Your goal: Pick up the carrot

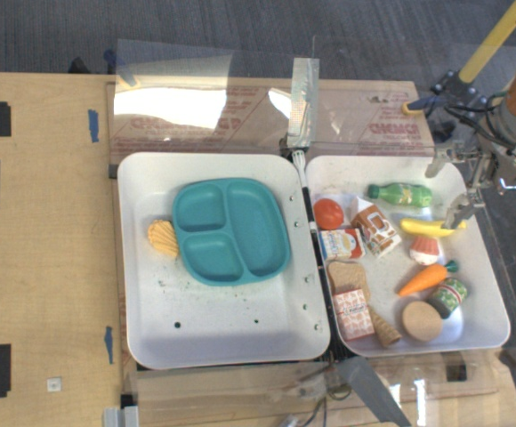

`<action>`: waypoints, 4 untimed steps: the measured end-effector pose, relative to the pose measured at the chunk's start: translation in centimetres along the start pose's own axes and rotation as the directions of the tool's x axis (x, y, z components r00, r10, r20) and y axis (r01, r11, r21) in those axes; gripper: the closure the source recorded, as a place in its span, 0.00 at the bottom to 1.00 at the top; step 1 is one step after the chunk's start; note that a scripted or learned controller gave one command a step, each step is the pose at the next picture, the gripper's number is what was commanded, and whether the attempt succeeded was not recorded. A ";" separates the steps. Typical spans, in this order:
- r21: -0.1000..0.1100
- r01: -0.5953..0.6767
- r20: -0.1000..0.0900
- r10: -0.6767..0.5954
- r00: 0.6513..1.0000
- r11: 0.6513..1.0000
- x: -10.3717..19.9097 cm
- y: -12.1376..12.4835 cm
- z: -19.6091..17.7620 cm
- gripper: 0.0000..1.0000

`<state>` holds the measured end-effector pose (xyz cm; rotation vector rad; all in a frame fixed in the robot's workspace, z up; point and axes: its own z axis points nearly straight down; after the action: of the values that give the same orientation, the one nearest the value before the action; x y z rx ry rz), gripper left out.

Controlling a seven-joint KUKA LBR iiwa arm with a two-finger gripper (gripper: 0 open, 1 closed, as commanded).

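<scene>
The carrot [423,279] is lying in the right bin [485,278], in its lower right part, with its long axis running at a slant: the thick orange end is pointing up and to the right, ending in a small green top, and the thin tip is pointing down and to the left. It is sitting between a strawberry-like piece [425,251] just above it and a round tan piece [422,320] just below, with a green and red can [450,295] touching or nearly touching its thick end. The gripper [468,196] is hanging over the upper right part of the same bin, beside the yellow banana [431,229] and the green bottle [401,194], so the carrot is lying down and to the left of it in this view, near but clearly apart, with the banana and the strawberry-like piece between them. The arm is reaching in from the right edge, its grey links and cabling crowding the top right corner, and the tool is pointing roughly downward toward the bin floor. How wide the gripper is standing cannot be told from this angle, as its metal parts are blurring into the cabling; nothing is showing in its grasp. As a judgement, the coming move is calling for a short shift toward the lower left and a wrist turn so that the closing direction is crossing the carrot's slanted axis, while the close neighbours are making a clean descent tricky
</scene>
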<state>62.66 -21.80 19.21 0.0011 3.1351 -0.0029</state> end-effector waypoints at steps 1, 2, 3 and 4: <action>0.004 0.011 0.017 -0.012 1.000 1.000 5.3 0.0 8.6 0.00; -0.004 -0.160 -0.001 0.160 0.987 0.987 12.7 8.2 10.3 0.00; -0.003 -0.157 0.004 0.157 0.988 0.988 12.5 8.2 9.2 1.00; 0.002 0.086 0.013 -0.086 0.996 0.996 12.9 12.0 -11.5 1.00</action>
<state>49.72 -9.78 30.62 -0.1332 3.1194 -0.0055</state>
